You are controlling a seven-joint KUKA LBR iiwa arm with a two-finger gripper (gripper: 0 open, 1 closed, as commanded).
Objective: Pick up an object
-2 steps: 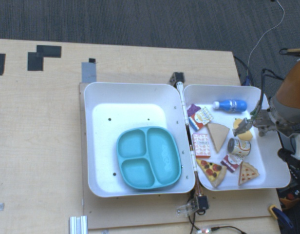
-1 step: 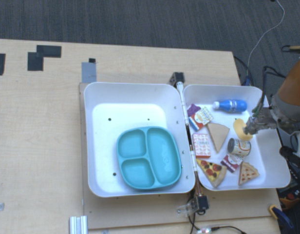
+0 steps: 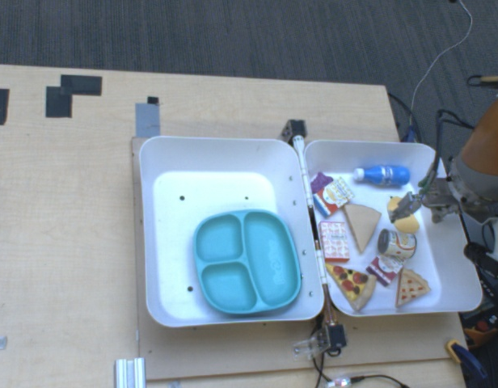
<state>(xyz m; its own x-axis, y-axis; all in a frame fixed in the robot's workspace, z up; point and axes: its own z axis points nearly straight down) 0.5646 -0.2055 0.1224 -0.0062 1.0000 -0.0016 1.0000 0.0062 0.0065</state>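
Here the hand (image 3: pixel 407 206), grip unclear, hovers near the right bin's (image 3: pixel 457 253) crowded edge.

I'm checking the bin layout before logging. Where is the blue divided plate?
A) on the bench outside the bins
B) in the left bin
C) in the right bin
B: the plate lies alone in the left bin; the food items crowd the right bin.
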